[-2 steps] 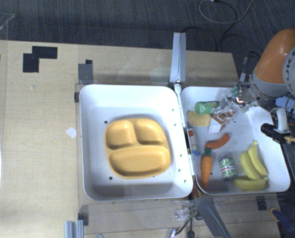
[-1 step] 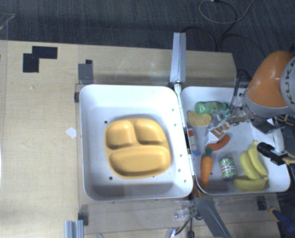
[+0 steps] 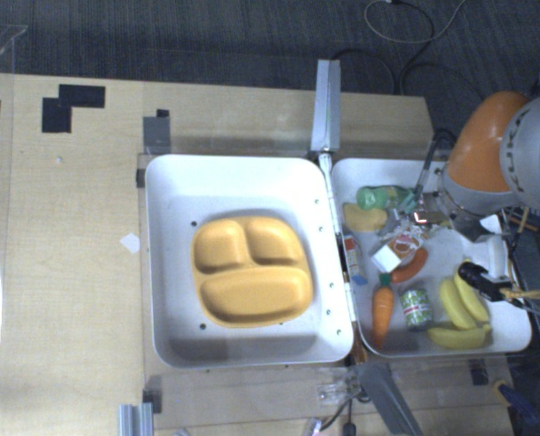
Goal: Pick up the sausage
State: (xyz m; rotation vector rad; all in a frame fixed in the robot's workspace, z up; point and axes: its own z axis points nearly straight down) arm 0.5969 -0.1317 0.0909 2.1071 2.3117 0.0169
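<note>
The sausage (image 3: 410, 265) is seen in the right bin (image 3: 521, 338), lying at a slant beside a small white block (image 3: 385, 258) and above the carrot (image 3: 382, 310). The gripper (image 3: 414, 216) is lowered just above it; whether anything is gripped cannot be told. A green can (image 3: 416, 306) carries a label too small to be read. Bananas (image 3: 462, 314) lie to the right. A yellow tray (image 3: 250, 268) is held in the left bin (image 3: 165, 243).

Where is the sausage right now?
The sausage lies in the right bin, near its middle, just right of a small white block and above the carrot and green can.
</note>
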